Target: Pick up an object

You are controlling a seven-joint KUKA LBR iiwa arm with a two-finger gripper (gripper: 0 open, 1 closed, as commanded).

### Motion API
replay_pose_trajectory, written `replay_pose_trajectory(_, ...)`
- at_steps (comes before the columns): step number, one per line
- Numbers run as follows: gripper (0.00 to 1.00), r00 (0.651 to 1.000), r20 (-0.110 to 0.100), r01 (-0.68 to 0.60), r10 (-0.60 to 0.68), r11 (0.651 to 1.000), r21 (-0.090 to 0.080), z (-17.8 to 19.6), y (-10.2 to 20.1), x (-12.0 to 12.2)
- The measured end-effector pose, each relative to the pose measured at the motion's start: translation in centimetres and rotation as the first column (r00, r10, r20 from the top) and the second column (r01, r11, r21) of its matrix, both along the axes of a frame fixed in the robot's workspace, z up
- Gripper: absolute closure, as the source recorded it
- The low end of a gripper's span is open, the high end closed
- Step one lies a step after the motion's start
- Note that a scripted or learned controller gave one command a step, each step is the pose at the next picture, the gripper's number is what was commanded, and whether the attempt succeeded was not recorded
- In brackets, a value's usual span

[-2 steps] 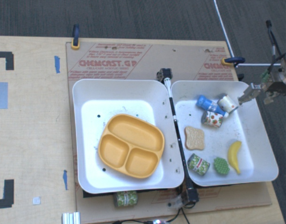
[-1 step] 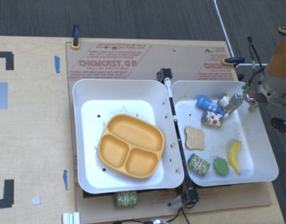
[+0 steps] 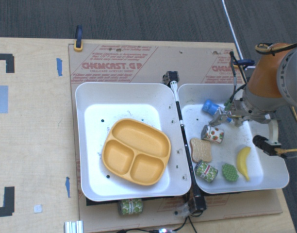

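Gripper [image 3: 220, 121], fingers around small can [image 3: 214, 134] mid right bin [image 3: 279, 178]. Blue cup [image 3: 210, 107] at 11 o'clock, toast [image 3: 201, 150] at 7, banana [image 3: 243, 162] at 4. Bare floor toward the far rim.

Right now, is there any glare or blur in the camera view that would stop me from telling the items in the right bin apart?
Camera view: lighting is even and soft, with no harsh glare on the white right bin. The banana, bread slice and blue cup read sharply. The claw looks a bit cluttered against the arm, so its fingers are hard to make out. The yellow tray casts only a faint shadow.
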State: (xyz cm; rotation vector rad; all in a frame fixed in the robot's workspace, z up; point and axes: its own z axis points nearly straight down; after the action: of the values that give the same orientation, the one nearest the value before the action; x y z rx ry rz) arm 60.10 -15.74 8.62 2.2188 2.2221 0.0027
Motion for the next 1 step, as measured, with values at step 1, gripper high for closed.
replay_pose_trajectory(1,0.0,1.0,0.001,-0.001,0.001,1.0,0.002,0.06,6.4,-2.62)
